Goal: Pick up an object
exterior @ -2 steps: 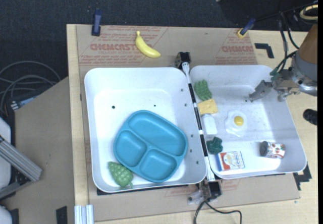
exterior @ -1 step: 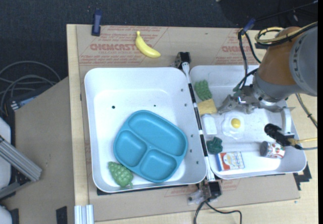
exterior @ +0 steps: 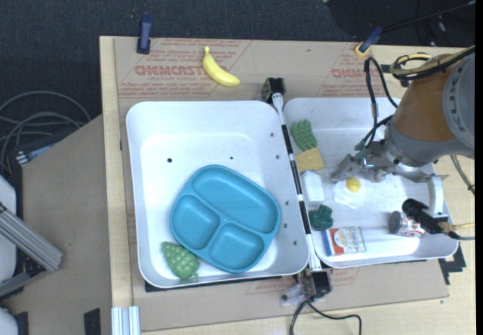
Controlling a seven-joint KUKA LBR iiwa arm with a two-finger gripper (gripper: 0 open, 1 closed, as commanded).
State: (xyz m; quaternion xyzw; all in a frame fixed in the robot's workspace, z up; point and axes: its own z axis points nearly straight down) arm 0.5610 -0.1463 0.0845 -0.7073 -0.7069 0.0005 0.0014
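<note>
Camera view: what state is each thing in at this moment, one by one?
blue divided plate: right side up, flat in the left bin
green bumpy toy: lying against the plate's lower-left edge
banana: lying on the bench, outside both bins
small yellow thing: on the floor of the right bin, not seen lifted
carton: lying flat by the right bin's near wall
gripper: low, right beside the small yellow thing

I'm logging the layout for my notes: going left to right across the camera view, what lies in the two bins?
Blue divided plate → dark green toy → yellow ball.
</note>
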